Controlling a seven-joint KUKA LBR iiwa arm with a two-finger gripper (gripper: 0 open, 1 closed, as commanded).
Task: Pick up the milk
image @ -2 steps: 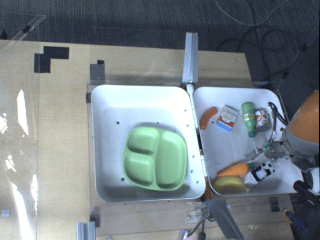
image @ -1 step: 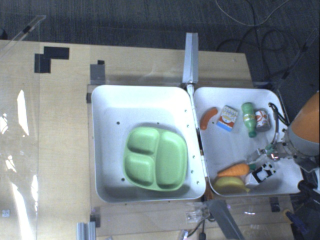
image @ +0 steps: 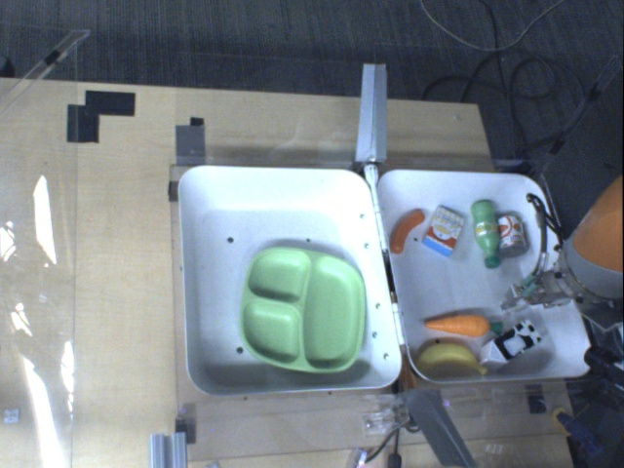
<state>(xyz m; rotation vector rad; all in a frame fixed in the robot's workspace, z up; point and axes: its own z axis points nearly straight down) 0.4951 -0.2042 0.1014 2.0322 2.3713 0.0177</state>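
Note:
The milk (image: 518,340) is a small black-and-white spotted carton. It lies on its side near the front right corner of the right bin (image: 575,359). The gripper (image: 534,294) hangs at the bin's right side, just above and behind the milk, and nothing shows between its fingers. The grey arm with its orange band (image: 597,237) comes in from the right edge.
In the right bin, a carrot (image: 458,326) and a banana (image: 448,360) lie just left of the milk. Along the back are a red sausage (image: 407,228), a small printed box (image: 445,230), a green bottle (image: 485,232) and a can (image: 511,234). The left bin (image: 210,213) holds a green divided plate (image: 304,308).

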